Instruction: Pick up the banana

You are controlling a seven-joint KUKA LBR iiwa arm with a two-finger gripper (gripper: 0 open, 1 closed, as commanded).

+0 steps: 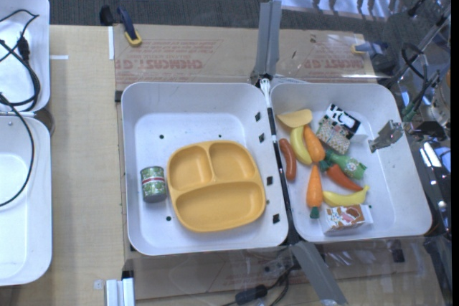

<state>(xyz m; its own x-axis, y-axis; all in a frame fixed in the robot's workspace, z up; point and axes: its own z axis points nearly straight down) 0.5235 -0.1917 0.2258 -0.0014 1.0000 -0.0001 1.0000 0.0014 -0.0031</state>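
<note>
In the right bin point(409, 175), the banana point(346, 195) lies near the fingers point(386, 135), spread unclear.

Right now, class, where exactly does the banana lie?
The banana lies in the right bin, toward its front, just above the small carton and right of the orange carrot.

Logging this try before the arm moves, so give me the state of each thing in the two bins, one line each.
Yellow plastic banana: lying flat in the right bin, ungripped.
Orange three-compartment plate: flat in the left bin, nothing on it.
Small green-labelled can: upright beside the plate.
Small printed carton: lying on its side.
Orange toy carrot: lying flat.
Metal gripper: at the right bin's far side, holding nothing visible.
</note>
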